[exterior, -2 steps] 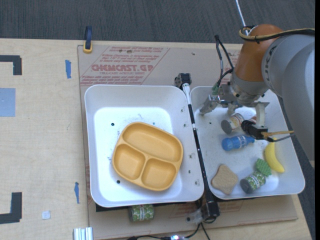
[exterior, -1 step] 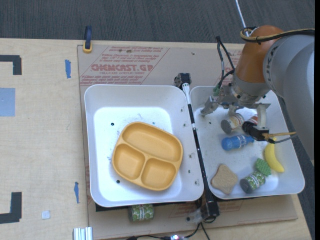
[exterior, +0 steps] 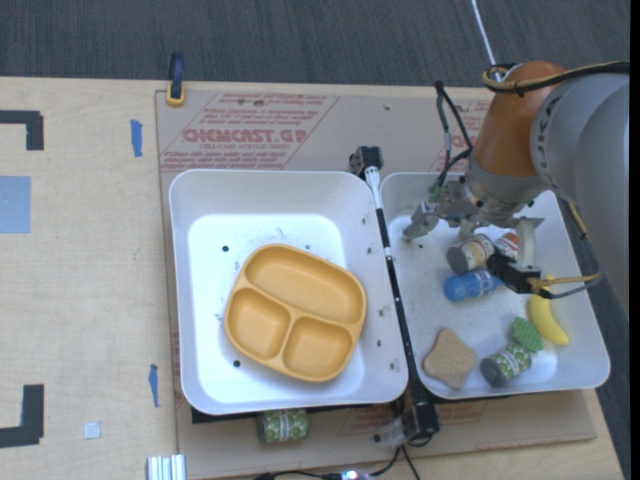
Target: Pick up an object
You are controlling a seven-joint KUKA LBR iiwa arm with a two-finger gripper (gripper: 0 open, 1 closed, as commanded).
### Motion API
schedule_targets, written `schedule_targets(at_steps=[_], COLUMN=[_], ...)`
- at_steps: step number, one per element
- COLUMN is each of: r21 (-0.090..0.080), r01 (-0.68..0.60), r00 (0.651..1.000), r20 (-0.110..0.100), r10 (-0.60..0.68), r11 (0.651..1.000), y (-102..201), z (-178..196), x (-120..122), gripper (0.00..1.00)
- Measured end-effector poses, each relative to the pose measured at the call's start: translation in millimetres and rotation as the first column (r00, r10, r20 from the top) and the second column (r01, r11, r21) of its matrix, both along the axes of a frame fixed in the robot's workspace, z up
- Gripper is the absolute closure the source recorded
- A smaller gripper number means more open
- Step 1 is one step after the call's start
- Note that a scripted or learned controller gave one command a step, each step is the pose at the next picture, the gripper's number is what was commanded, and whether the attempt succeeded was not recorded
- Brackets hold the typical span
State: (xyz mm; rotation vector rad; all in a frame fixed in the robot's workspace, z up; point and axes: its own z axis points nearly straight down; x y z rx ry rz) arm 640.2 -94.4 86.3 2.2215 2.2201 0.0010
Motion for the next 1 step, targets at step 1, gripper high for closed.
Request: schedule_targets(at_steps=[1], r21=[0.0], r01=[0.0], r00=[1.0], r20=[0.001], r10=[0.0], r11=[1.0], y=[0.8], z=[0.3], x=[-19.1], gripper=[0.0])
